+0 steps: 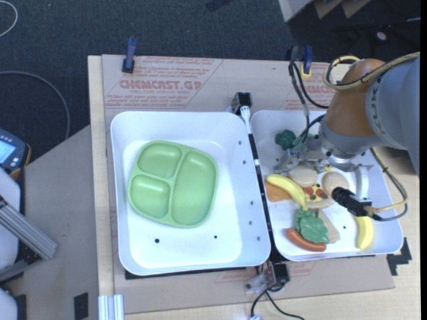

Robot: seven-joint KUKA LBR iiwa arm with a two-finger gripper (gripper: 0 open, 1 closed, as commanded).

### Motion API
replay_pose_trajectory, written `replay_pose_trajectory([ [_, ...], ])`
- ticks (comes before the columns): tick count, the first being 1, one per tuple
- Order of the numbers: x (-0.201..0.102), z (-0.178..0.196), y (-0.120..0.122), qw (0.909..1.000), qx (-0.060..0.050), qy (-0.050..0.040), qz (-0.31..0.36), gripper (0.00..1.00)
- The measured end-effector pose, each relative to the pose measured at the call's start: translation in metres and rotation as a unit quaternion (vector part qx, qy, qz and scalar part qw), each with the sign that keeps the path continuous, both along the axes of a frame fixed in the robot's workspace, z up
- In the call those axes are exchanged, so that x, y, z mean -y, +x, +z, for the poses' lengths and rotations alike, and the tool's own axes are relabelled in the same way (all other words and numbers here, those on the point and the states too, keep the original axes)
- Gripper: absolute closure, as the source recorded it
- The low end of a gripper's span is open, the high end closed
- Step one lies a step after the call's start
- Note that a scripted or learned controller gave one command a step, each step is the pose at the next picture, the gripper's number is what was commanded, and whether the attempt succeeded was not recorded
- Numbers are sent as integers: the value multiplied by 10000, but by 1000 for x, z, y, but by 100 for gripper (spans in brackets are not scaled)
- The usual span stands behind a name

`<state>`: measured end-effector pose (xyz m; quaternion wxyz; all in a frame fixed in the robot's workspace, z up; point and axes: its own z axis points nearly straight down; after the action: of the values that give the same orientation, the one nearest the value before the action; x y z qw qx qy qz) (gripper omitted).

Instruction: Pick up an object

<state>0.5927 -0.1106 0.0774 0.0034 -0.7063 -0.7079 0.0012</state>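
The right bin (383, 179) holds a heap of toy food. In it lie a dark green broccoli (285, 139), a yellow banana (287, 187) over an orange piece (274, 193), a pizza slice (317, 195), a leafy green piece (311, 227), a red sausage (305, 240) and a small banana (364, 233). My gripper (298, 159) is low in this bin, between the broccoli and the banana, just above a beige round piece (303, 176). The wrist hides how it stands. I see nothing held in it.
The left bin (133, 239) holds a green divided plate (173, 183). A black divider (253, 172) runs between the bins. The grey arm with its orange band (350, 109) covers the right bin's far right part. Blue clamps (129, 54) sit on the board's back edge.
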Motion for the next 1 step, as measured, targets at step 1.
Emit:
replay_pose_trajectory([
  [1, 67, 7, -78, 10000, -4, -17, -54, 0],
])
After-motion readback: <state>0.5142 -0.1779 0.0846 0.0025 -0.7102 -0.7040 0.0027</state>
